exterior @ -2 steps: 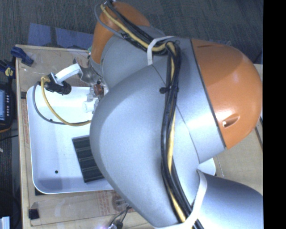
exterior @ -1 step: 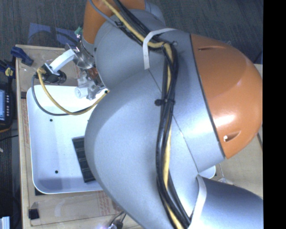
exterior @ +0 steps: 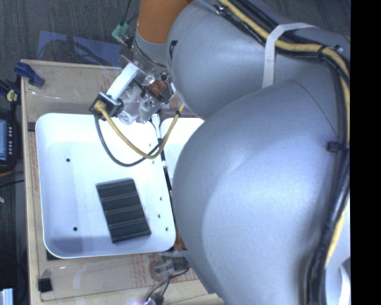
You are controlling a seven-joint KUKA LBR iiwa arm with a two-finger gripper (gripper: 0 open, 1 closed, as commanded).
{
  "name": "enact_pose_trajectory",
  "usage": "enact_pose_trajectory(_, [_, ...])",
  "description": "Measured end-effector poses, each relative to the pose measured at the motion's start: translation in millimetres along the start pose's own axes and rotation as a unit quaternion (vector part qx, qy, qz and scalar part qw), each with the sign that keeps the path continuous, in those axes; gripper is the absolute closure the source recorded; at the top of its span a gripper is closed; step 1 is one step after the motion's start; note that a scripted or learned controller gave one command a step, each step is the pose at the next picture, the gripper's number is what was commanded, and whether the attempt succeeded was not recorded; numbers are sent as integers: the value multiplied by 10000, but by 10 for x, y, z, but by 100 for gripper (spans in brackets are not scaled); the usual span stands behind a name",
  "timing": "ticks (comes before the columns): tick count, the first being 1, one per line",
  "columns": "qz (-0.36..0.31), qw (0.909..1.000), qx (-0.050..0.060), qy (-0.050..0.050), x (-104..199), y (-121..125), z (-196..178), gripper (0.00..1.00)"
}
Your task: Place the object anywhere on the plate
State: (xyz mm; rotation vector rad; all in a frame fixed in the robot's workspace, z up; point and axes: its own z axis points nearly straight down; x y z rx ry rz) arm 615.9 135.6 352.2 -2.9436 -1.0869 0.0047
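1. Plainly, the grey arm (exterior: pixel 262 179) is the biggest thing here. Its rounded body covers the right half of the view, an orange band (exterior: pixel 158 18) sits at the top, and a bundle of yellow and black cables (exterior: pixel 309 47) is strapped along its upper side.
2. The bench (exterior: pixel 71 80) is pale wood and shows as a border round the bins at the top, the left and the bottom.
3. The left white bin (exterior: pixel 50 179) is shallow with rounded corners, and a few small dark dots mark its floor.
4. The right white bin (exterior: pixel 186 132) shows as a bright strip beside the left one; the arm hides the rest of it.
5. The dark ribbed slab (exterior: pixel 123 210) lies flat on the floor of the left bin, in its lower middle part, slightly tilted and close to the bin's bottom wall. Nothing touches it.
6. The gripper (exterior: pixel 128 101) hangs over the top edge of the left bin, well apart from the slab. I cannot tell whether it is open or closed, and nothing can be seen held in it.
7. A yellow and a black hose (exterior: pixel 128 156) loop down from the gripper over the bin floor.
8. A blue clamp (exterior: pixel 28 74) sits at the bench's upper left corner.
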Motion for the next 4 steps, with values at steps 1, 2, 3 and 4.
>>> enact_pose_trajectory(1, [-318, 9995, -3, 9, -381, -313, -797, 100])
enact_pose_trajectory(2, [-367, 9993, 0, -24, -848, -1135, 270, 100])
enact_pose_trajectory(3, [-122, 9999, 0, -28, -534, -1545, 1334, 100])
enact_pose_trajectory(4, [-1158, 9933, -15, 3, -709, -1315, 927, 100])
